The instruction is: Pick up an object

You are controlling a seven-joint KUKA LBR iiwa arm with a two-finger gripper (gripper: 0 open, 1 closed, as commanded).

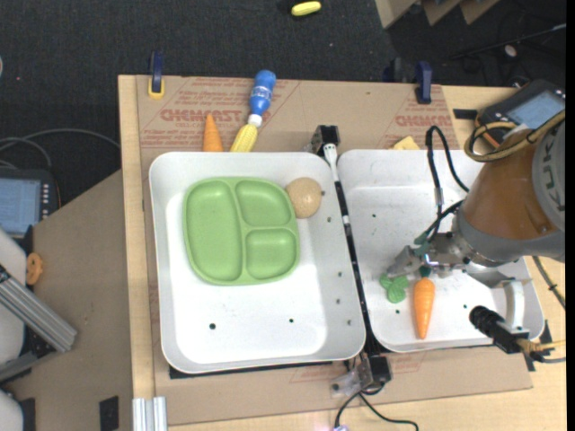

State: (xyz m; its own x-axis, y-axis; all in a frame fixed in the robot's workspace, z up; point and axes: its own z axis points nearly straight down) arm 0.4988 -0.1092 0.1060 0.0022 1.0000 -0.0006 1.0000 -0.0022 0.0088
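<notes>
You see the carrot (422,305) lying in the right bin (386,330), its green top (393,288) pointing left. The gripper (419,260) hovers just above that leafy end; whether it is apart or together, you cannot tell. This looks like the approach step. Next, you likely need a descent centred on the orange body. Farther off, the left bin (243,330) holds a green tray (241,230) and a tan ball (305,196).

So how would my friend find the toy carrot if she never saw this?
Look at the right white bin, the one the grey and orange arm reaches into. Near its front edge, just below the gripper, lies the carrot, pointing toward the front. It is the bright orange cone with a green leafy top; the other carrot lies outside the bins, on the cardboard at the back.
</notes>
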